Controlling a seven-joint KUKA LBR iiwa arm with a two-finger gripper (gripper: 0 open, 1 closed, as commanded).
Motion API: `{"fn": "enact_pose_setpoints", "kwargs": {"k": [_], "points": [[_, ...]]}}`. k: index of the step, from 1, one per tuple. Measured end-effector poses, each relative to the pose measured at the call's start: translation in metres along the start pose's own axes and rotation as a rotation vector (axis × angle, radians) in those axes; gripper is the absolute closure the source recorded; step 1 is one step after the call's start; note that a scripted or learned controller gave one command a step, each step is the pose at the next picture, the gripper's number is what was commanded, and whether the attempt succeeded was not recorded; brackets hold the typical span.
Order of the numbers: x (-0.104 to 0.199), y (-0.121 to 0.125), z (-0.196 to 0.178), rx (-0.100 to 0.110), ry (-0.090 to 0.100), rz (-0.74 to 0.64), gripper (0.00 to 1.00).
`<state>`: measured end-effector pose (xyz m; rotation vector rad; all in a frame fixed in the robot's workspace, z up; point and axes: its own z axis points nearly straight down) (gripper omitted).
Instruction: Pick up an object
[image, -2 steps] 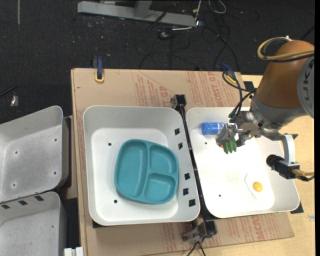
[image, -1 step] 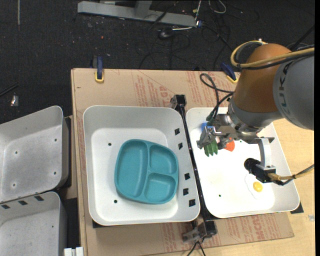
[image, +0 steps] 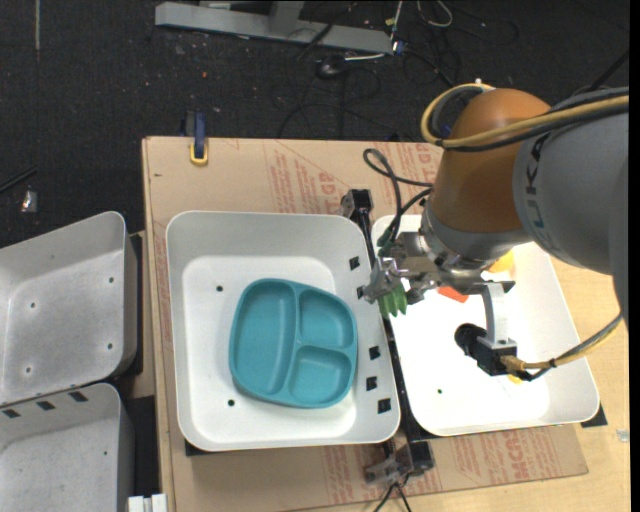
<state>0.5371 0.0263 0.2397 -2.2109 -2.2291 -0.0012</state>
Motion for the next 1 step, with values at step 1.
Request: {"fn": "enact_pose_setpoints", "kwargs": {"k": [1], "points": [[0.0462,-0.0064,0.0103,0.001,-0.001,0.001,1.00]]}}
